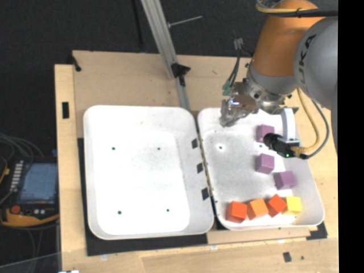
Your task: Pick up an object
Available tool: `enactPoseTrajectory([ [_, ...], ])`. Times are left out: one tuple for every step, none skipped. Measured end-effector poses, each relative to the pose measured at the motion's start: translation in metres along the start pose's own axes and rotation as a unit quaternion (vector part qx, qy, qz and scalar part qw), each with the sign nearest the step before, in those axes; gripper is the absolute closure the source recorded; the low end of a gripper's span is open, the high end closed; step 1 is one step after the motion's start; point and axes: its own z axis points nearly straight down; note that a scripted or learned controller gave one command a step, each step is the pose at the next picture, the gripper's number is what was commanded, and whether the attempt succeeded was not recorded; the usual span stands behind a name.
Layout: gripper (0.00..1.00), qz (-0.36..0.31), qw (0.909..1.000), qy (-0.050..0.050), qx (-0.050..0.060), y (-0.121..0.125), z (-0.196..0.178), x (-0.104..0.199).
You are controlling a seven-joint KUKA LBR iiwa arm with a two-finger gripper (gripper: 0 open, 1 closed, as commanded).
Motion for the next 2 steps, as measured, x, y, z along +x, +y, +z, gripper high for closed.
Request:
enactPoseTrajectory([
  [1.0,0.0,1.0,0.001,0.0,0.012,-0.001,0.052],
  [1.0,0.0,1.0,0.0,0.0,0.019,0.005,0.093],
])
